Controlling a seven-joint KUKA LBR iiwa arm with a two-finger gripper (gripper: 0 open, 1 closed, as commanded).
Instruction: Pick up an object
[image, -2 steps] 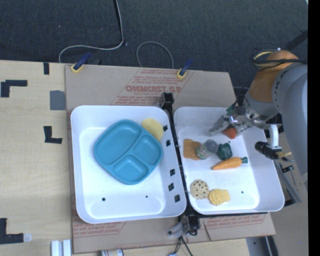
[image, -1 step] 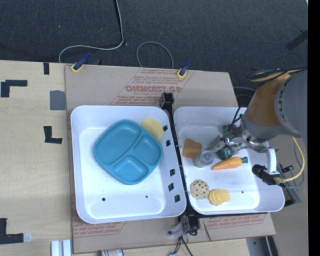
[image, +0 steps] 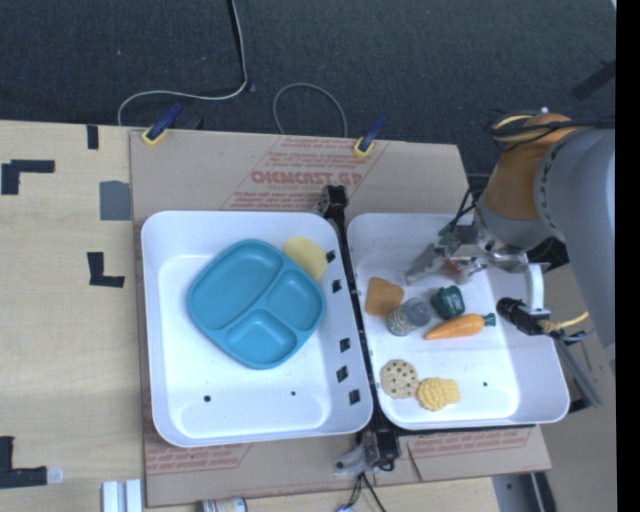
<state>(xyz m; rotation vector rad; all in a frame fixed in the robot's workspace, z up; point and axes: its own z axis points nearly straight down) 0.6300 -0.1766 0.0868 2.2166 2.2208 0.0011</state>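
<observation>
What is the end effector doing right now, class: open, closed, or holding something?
End effector: open, holding nothing, above the right bin, near the orange block.

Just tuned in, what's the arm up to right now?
The arm's gripper is down in the right bin, near its upper middle, with nothing between its fingers. Just below it lie a brown piece, a grey can, a green item and a carrot. A cookie and corn sit nearer the front. The left bin holds a blue tray and a yellow item.
</observation>
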